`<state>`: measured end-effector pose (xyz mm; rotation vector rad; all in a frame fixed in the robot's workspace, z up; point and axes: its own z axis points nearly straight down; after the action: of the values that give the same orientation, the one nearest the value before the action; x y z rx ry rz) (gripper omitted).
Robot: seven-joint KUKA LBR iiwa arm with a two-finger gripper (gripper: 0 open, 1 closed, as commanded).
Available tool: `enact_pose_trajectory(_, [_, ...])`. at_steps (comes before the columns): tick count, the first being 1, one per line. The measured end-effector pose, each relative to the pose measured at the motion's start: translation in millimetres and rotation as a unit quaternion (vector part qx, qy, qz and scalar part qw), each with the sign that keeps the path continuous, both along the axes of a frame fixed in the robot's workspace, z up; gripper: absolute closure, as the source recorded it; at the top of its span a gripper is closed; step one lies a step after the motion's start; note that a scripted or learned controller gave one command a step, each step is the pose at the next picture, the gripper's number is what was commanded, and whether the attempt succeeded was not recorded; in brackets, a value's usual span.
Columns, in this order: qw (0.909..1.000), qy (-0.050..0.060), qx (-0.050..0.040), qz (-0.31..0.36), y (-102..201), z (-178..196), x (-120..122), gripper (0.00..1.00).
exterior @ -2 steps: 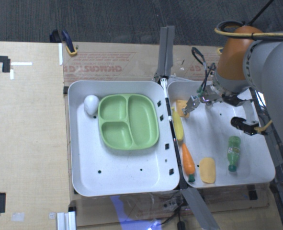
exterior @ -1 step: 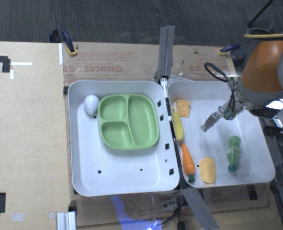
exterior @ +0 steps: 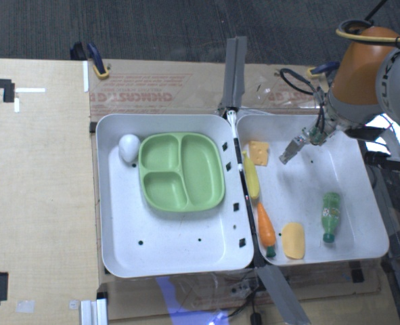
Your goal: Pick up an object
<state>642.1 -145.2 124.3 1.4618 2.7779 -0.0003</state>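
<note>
My gripper [exterior: 291,150] hangs over the upper middle of the right bin [exterior: 362,181], pointing down and to the left, with nothing visible between its fingers. An orange cheese-like wedge [exterior: 258,152] lies just left of it. Along the bin's left wall lie a yellow banana [exterior: 252,177] and, below it, an orange carrot [exterior: 266,229]. A yellow oval piece [exterior: 294,240] sits near the front edge. A green bottle [exterior: 330,215] lies to the right of it.
The left bin [exterior: 118,242] holds a green three-compartment plate [exterior: 182,172] and a white ball [exterior: 128,147] at its upper left. A grey divider bar [exterior: 235,80] rises between the bins. Cables run behind the right bin.
</note>
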Motion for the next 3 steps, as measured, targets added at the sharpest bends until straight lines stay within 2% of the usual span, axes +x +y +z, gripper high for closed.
enact_pose_trajectory(1, [0.9933, 0.001, 0.0001, 0.116, -57.2, 50.2, -75.2, 0.0])
enact_pose_trajectory(2, [0.9891, 0.0, 0.0003, 0.147, -71.2, -32.5, -113.8, 0.0])
enact_pose_trajectory(3, [0.9895, -0.001, 0.0002, 0.145, -71.9, -23.3, -113.2, 1.0])
